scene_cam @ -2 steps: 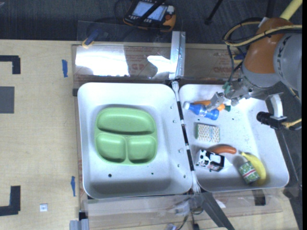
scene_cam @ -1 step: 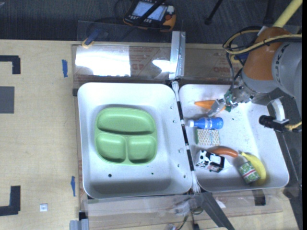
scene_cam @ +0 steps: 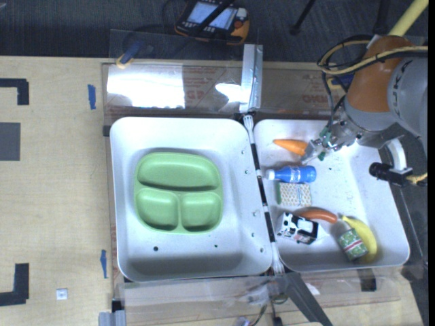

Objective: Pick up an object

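1. Gripper [scene_cam: 321, 148] is being seen low over the far end of the right bin [scene_cam: 394, 202]; whether it is spread or pressed together cannot be told, the tip is too small and blurred.
2. Nearest candidate: the orange carrot [scene_cam: 291, 146] is lying just beside the tip, on the side away from the arm. Contact cannot be confirmed, and nothing is being shown held.
3. Just past the tip toward the camera, a white bottle with a blue cap [scene_cam: 292, 175] is lying on its side, with a patterned square packet [scene_cam: 294, 195] below it.
4. Well apart from the gripper, at the bin's near end, a cluster is being crowded together: black-and-white toy [scene_cam: 298, 228], red-orange sausage-shaped piece [scene_cam: 318, 214], banana [scene_cam: 362, 233], small green can [scene_cam: 351, 244].
5. Furthest off, a green divided tray [scene_cam: 179, 191] is sitting in the left bin [scene_cam: 122, 182].
6. Risks, as judged:
   - The carrot is tapered and smooth, so it could be squeezed out sideways if it is gripped off-centre.
   - The carrot is sitting near the bin wall and divider, so a finger could be caught on the rim.
   - The bottle could be nudged and set rolling.
   - An empty close is likely if the descent is misaligned.
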Tool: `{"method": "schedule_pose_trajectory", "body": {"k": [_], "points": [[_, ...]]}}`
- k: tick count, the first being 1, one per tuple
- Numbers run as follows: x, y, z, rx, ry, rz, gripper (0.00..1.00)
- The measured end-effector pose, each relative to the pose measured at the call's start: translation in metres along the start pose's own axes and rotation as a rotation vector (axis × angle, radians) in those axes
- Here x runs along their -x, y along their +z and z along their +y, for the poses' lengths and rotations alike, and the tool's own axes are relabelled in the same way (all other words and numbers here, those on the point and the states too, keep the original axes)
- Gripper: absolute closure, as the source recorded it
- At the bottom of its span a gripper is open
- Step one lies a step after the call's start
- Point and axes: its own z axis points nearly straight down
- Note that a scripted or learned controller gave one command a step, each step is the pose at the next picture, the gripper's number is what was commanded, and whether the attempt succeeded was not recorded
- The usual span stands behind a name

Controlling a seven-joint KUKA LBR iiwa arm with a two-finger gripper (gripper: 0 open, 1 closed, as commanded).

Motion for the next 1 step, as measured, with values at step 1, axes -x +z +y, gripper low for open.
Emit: {"method": "schedule_pose_trajectory", "body": {"k": [1], "points": [[-0.0428,-0.0824,0.0281,-0.001,0.153,0.001,1.0]]}}
